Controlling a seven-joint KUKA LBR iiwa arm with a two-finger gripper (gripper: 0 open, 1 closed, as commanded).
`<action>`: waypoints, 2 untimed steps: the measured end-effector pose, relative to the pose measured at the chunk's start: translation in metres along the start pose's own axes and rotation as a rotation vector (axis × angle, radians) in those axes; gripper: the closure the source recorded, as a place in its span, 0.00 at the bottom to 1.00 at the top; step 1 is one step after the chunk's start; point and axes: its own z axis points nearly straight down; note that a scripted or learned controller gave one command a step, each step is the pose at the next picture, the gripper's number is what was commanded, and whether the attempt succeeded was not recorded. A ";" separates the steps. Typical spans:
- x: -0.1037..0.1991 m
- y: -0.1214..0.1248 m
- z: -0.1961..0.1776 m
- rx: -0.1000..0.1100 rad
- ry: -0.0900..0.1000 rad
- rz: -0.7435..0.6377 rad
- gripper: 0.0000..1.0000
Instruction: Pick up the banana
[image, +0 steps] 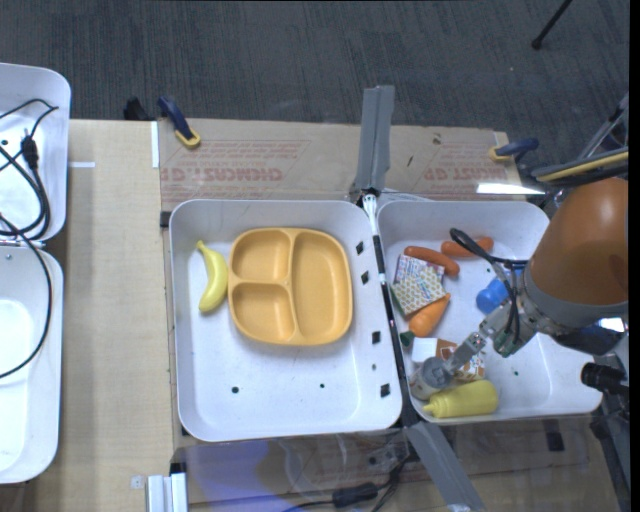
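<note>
- The small curved yellow banana (211, 279) lies in the left white bin (280, 410), just left of the yellow three-compartment plastic plate (292, 286), touching or nearly touching its rim.
- The pincer (455, 360) sits low in the right white bin (530, 395), among clutter: an orange carrot-shaped toy (430, 315), a yellow rounded toy (463, 401), a blue piece (491, 296).
- Pincer state: cannot tell how far open it is, nor whether it has hold of anything.
- Judgement: banana untouched; the arm is working in the wrong bin, well apart from the target.
</note>
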 end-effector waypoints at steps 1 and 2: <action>-0.026 -0.019 -0.013 -0.001 -0.002 -0.304 0.00; -0.029 -0.009 0.048 -0.020 -0.029 -0.478 0.00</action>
